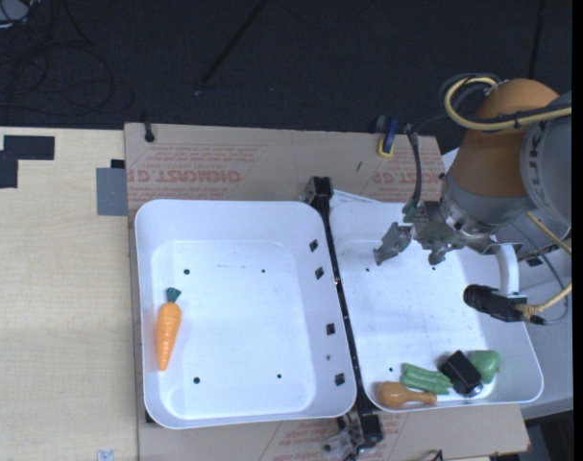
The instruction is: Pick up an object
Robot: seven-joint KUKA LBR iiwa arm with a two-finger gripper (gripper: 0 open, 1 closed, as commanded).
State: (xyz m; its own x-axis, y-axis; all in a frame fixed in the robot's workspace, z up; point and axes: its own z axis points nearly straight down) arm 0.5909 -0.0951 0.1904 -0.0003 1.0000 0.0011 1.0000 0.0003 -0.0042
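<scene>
A toy carrot (168,327) lies near the left wall of the left bin (233,214). In the near right corner of the right bin (397,305) sit a green pod (425,377), a black block (461,373), a green piece (485,360) and an orange-brown gourd (404,396), all packed close together. My gripper (411,250) hangs over the far part of the right bin, well away from that cluster. Its fingers are spread open with nothing between them.
A black divider rail (334,296) runs between the two bins. The bins rest on a cardboard sheet (224,166), with a wooden bench top (51,286) to the left. Cables and a black fitting (493,301) hang by the wrist at the right.
</scene>
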